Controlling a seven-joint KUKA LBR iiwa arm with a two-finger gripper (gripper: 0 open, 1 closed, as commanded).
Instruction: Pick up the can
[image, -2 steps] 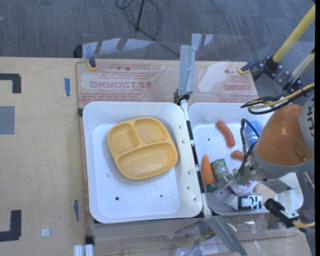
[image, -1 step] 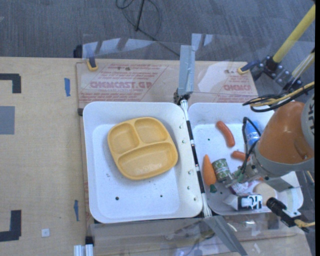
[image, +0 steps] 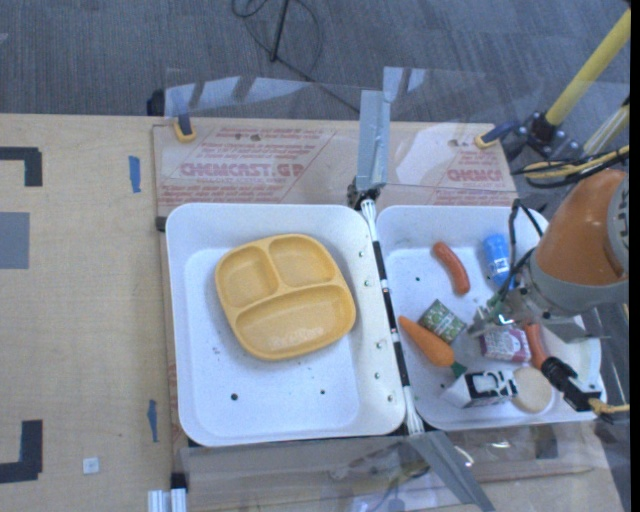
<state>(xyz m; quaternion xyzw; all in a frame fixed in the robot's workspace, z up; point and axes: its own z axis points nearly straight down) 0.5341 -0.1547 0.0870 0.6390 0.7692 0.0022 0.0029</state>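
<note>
**Count of things on the bench**

Two white bins (image: 200, 400). One yellow plate (image: 285, 296). One sausage (image: 451, 267), one carrot (image: 427, 341), one blue can (image: 495, 255), one green packet (image: 441, 320), one black-and-white carton (image: 487, 387).

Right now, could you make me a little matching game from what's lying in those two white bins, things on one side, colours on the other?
Things:
1. divided plate
2. sausage
3. carrot
4. can

Colours:
A. blue
B. orange
C. yellow
D. reddish

Pairs: 1-C, 2-D, 3-B, 4-A. The plate lies in the left bin; the other three lie in the right bin.
</note>
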